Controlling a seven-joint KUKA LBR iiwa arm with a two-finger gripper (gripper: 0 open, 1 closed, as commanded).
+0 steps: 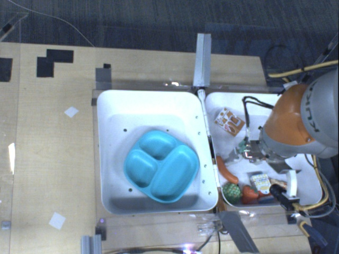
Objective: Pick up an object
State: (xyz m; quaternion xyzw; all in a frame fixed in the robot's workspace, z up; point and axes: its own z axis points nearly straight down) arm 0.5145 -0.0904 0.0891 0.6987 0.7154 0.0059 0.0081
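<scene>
1. The arm reached in from the right over the right-hand bin [317, 194], its orange band above the wrist; the gripper [247, 148] sat low in the middle of that bin, and whether it was released or clenched could not be told from this angle.
2. The candidate things lay in the right bin: a small printed packet [229, 121] near the back, an orange sausage-shaped toy [225, 170] by the left wall, a green round toy [231, 191] and a red one [250, 194] at the front, and a small printed box [260, 182] beside them.
3. The left bin [111, 142] held a blue divided plate [161, 165], well apart from the gripper.
4. The sausage-shaped toy lay nearest the gripper. It looked light and probably smooth plastic, likely to roll or slip; a hold across its middle, fingers straddling the narrow width, would seem safest.
5. The packet looked flat and hard to pinch.
</scene>
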